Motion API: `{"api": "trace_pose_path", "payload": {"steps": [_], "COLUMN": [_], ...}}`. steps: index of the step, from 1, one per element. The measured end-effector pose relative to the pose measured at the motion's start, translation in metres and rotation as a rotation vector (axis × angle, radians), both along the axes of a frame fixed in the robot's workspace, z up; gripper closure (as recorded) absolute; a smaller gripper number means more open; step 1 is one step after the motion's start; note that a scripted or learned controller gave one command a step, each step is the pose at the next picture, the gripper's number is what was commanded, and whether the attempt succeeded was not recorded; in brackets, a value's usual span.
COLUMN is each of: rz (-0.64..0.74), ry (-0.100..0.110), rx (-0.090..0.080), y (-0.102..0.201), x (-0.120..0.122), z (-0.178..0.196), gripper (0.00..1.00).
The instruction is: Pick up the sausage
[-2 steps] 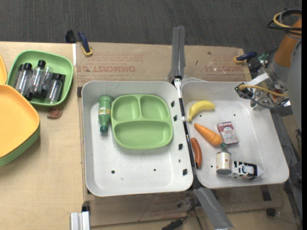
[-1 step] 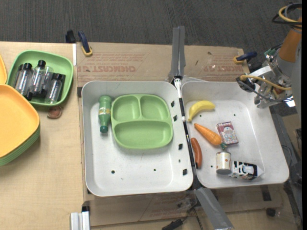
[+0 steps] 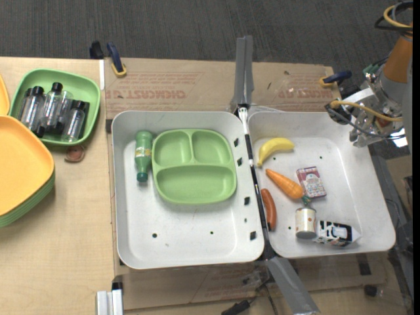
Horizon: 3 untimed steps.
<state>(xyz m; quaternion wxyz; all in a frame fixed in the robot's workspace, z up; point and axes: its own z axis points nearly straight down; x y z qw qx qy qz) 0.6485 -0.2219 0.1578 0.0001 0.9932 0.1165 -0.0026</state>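
Note:
The sausage (image 3: pixel 268 209), a reddish-brown link, lies along the left wall of the right bin (image 3: pixel 354 176), just below the carrot (image 3: pixel 285 183). The arm hangs at the far right, above the right bin's upper right corner. Its gripper (image 3: pixel 365 125) sits there amid cables, well away from the sausage and with nothing visibly in it.
The right bin also holds a banana (image 3: pixel 274 148), a small red box (image 3: pixel 310 182), a white cup (image 3: pixel 304 222) and a black-and-white item (image 3: pixel 335 232). The left bin holds a green divided plate (image 3: pixel 193 166) and a green bottle (image 3: pixel 143 155). A green tray of bottles (image 3: pixel 54 107) and orange plates (image 3: pixel 23 169) stand on the left.

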Motion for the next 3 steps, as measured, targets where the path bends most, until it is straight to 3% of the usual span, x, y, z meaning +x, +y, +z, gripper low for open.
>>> {"api": "trace_pose_path", "payload": {"steps": [3], "rz": [0.014], "ry": [0.008], "rx": [-0.001], "y": [0.001], "x": [-0.001], "z": [0.024], "gripper": [1.0]}}
